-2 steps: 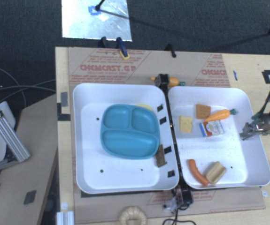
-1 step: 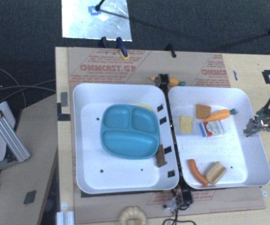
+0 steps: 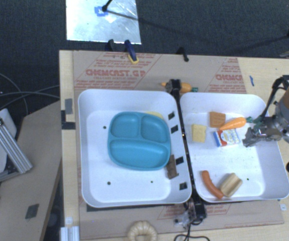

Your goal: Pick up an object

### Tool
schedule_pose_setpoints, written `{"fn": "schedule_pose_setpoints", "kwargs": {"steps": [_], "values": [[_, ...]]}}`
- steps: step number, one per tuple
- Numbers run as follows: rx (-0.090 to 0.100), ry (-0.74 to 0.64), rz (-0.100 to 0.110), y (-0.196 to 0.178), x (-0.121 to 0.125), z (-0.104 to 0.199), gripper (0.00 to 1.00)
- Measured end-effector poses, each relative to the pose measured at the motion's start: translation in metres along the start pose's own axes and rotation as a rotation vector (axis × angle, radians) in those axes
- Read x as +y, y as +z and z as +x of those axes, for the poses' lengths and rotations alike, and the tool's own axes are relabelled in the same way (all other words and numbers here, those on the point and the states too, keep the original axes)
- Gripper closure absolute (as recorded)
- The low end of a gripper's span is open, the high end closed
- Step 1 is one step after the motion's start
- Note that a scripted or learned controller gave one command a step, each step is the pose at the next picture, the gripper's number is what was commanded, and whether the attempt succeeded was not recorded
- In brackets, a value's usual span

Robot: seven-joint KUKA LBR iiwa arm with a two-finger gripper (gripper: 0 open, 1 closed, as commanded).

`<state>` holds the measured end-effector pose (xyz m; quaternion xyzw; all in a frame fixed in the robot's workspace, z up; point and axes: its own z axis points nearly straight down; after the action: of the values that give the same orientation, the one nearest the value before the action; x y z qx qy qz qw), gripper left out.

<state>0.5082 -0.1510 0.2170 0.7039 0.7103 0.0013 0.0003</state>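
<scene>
The right bin [image 3: 272,185] at centre right of the frame holds a carrot [image 3: 233,123], a cracker [image 3: 217,119], a cheese wedge [image 3: 199,133], a small carton [image 3: 227,137], a sausage [image 3: 211,184] and a bread piece [image 3: 230,184]. The gripper [image 3: 251,136] hovers just right of the carton; whether its jaws are spread cannot be told. The left bin [image 3: 91,185] holds a blue divided plate [image 3: 138,140].
</scene>
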Motion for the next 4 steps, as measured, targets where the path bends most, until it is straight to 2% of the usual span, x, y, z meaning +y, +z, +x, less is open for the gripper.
{"fn": "schedule_pose_setpoints", "kwargs": {"steps": [1,2,3,4], "values": [[0.001,0.0,0.001,0.001,-0.011,0.048,1.0],[0.0,-0.001,-0.001,-0.009,-0.008,0.093,1.0],[0.001,-0.003,0.0,-0.014,-0.005,0.153,1.0],[-0.001,0.008,0.002,0.001,-0.016,0.151,1.0]]}}
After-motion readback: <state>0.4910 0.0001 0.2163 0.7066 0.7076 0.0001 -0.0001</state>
